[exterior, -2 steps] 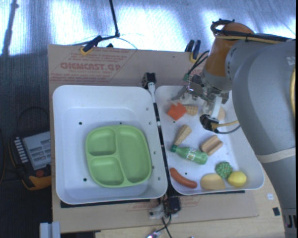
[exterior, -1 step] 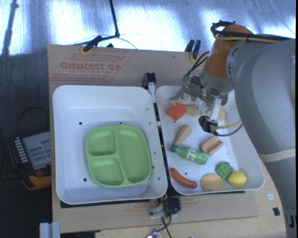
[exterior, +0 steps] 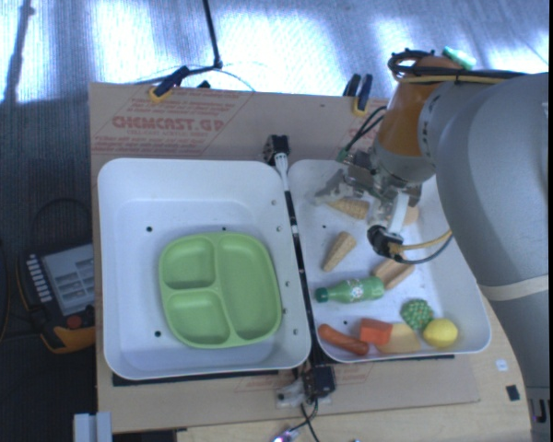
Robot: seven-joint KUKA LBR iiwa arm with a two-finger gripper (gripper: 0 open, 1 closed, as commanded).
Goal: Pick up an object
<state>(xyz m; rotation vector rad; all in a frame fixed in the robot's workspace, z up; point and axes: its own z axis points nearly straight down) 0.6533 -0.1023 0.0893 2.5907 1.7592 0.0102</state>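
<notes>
From my station I see the worktop (exterior: 166, 127), a cardboard-covered board carrying two white bins side by side. The left bin (exterior: 129, 201) holds a green divided plate (exterior: 219, 288); the right bin (exterior: 470, 311) holds the toy food I can choose from. The grey arm (exterior: 488, 155) reaches in from the right, and its gripper (exterior: 369, 187) sits low over the far end of the right bin, just above a pale wedge (exterior: 347, 207); whether it is spread or pressed together I cannot tell, and I see nothing held. Nearer lie a cone-shaped piece (exterior: 338, 250), a green bottle (exterior: 352, 291), a sausage (exterior: 343, 340), a red block (exterior: 375, 331), a green berry-like piece (exterior: 417, 313) and a lemon (exterior: 441, 331). I judge the wedge the likeliest target: I would centre over it, keep clear of the bin wall, and close across its narrow side before lifting straight up.
</notes>
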